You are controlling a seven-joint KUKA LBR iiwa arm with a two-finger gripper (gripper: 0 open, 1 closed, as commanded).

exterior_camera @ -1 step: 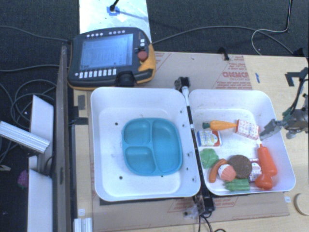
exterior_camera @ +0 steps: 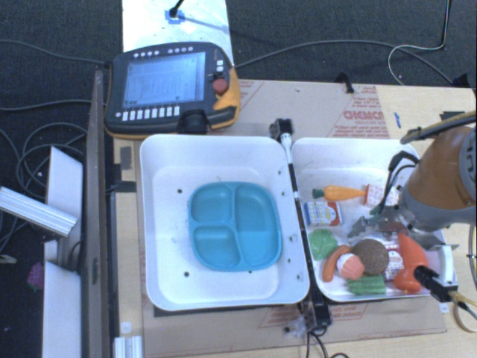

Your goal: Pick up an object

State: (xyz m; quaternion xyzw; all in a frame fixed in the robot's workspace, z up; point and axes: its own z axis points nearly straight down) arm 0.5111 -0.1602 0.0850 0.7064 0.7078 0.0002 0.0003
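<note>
Hovering over the right bin (exterior_camera: 335, 151), the gripper (exterior_camera: 370, 224) sits amid crowded toy food; whether it is released or clenched I cannot tell. A brown ball (exterior_camera: 370, 256) lies at its 6 o'clock, so descending could jostle neighbours. Cardboard (exterior_camera: 313, 103) covers the bench; dark carpet (exterior_camera: 45, 21) surrounds it.
</note>
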